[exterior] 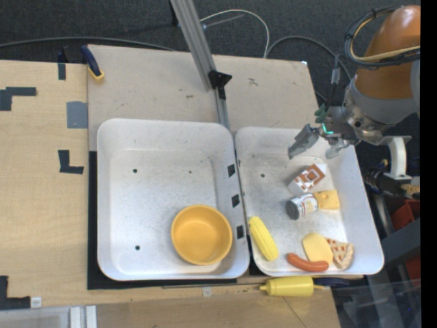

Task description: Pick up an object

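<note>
A grey arm with an orange band reaches in over the right edge of the counter (pixel 157 80). Its end effector (pixel 315 142) hangs above the far part of the right bin (pixel 273 149), with its two fingers spread apart and nothing between them.

The likely targets lie crowded in that bin's near right half. A small red and white carton (pixel 308 178) sits just below the end effector. Beside it lie a small can (pixel 300 206) on its side and a yellow cheese wedge (pixel 328 199), which seem to touch. Nearer the front edge are a corn cob (pixel 263 238), a red sausage (pixel 307 262), a yellow slice (pixel 315 247) and a pizza piece (pixel 341 253).

The crowding is the main risk: spread fingers coming down could straddle two items, or nudge one away. The can may roll. The flat pieces near the bin wall could be hard to get under.

The left bin (pixel 123 156) holds a yellow bowl (pixel 201 234) near its front right corner. A yellow mustard bottle (pixel 292 287) lies on the counter's front edge, outside the bins. The counter is pale wood and board, with dark carpet beyond its far edge.
</note>
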Tool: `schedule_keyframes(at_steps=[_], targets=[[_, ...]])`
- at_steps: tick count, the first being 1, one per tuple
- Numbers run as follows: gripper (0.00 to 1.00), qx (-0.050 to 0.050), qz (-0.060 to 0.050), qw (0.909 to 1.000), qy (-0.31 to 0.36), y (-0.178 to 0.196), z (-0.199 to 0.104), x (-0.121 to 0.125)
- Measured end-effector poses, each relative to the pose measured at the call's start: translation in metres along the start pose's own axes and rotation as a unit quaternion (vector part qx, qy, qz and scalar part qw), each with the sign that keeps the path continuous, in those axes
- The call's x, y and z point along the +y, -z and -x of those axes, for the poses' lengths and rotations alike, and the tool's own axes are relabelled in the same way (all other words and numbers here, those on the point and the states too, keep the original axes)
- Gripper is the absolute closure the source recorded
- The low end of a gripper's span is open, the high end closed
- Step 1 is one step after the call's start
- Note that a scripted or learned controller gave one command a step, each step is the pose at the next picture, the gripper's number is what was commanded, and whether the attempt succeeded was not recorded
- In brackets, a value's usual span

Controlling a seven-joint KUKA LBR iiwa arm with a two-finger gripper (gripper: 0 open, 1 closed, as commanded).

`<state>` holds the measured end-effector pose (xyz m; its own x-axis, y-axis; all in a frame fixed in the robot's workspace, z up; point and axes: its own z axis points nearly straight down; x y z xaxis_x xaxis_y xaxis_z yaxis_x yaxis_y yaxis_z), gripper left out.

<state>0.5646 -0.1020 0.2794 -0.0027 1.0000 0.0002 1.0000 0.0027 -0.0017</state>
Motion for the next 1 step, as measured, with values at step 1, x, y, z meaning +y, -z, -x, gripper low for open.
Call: schedule_keyframes(at_steps=[1], targets=[[0.00,0.000,-0.003,1.0000,0.000,-0.0624,-0.0068,-0.0037]])
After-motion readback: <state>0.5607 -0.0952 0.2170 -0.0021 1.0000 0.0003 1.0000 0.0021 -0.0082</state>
